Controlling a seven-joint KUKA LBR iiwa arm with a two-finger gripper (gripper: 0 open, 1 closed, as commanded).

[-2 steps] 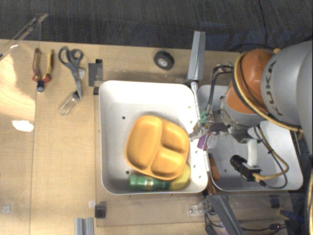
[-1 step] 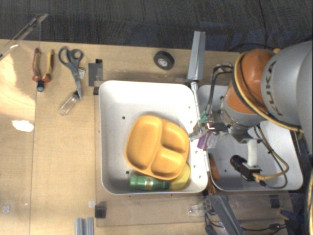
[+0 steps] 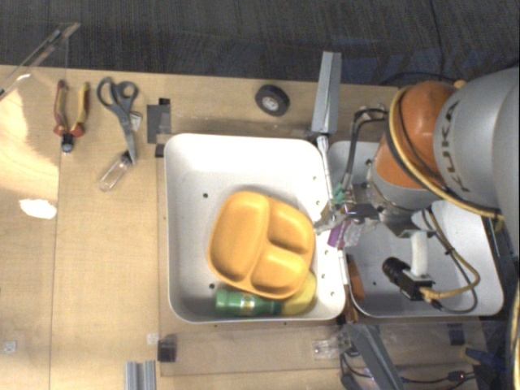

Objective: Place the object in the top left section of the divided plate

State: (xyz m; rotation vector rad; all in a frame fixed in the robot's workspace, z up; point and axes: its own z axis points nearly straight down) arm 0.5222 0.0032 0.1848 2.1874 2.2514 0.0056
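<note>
the yellow divided plate [image 3: 262, 242] lies in the left bin [image 3: 187, 218], turned at a slant and resting partly on two things at its lower edge: a green bottle [image 3: 244, 302] on its side, and a yellow lump [image 3: 302, 296] just right of the bottle. the arm [image 3: 471, 136] reaches in from the right of the plate and its jaws sit just off the plate's right edge, over the wall where the left bin meets the right bin [image 3: 479, 299]. how far open the jaws are, i cannot tell. a small purple thing [image 3: 352, 234] shows right at the jaws, right of the plate; whether it is gripped is unclear. well up and left of the plate, on the table [image 3: 81, 283], lie scissors [image 3: 122, 108] and pliers [image 3: 69, 112]. a tape roll [image 3: 272, 99] sits straight above the plate.
</note>
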